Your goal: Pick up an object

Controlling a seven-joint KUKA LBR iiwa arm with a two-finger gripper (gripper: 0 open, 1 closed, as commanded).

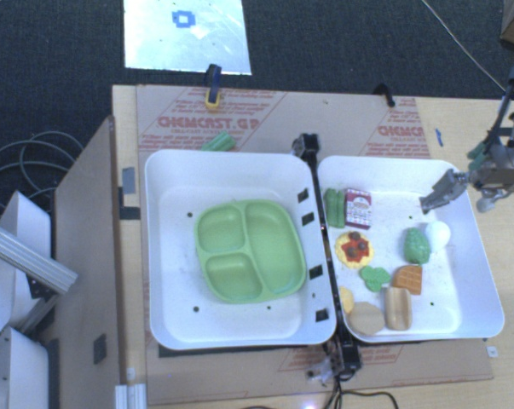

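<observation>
While the gripper (436,196) hangs over the right bin's (478,313) 1 o'clock corner, nothing sits between its fingers; whether they are spread or pressed together, cannot tell, too small and dark. Arm (504,164) enters from 3 o'clock. Targets all in right bin: white egg (440,233) just at 6 o'clock of the gripper, touching green leafy veg (416,245). Red carton (358,208) and green pods (334,207) side by side near the divider, at 9 o'clock of the gripper. Pizza slice (355,249) below the carton, small green piece (375,276) next, toast-like wedge (407,279), bread roll (398,308), round bun (366,319) along the 6 o'clock edge. Left bin (167,228) holds a green divided tray (250,251), likely as a drop spot. Judgement: approach stage, egg or veg nearest candidate; round egg may slip.
</observation>
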